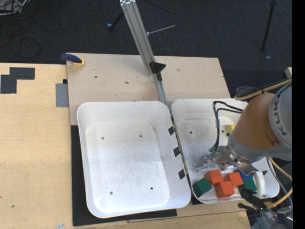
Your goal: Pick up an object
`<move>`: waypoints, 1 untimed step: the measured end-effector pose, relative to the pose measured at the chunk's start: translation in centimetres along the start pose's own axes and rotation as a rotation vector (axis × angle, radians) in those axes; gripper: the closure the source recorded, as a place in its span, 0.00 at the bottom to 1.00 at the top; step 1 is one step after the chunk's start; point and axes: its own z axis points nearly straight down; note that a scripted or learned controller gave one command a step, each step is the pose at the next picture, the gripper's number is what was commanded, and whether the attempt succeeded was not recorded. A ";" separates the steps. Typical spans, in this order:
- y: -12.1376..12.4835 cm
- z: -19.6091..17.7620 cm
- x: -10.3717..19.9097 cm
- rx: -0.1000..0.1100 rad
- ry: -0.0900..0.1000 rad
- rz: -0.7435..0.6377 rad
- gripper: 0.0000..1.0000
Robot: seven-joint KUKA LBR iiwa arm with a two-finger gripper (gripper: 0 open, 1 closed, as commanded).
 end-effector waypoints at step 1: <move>0.1 -1.3 -0.3 -0.005 -0.001 0.010 1.00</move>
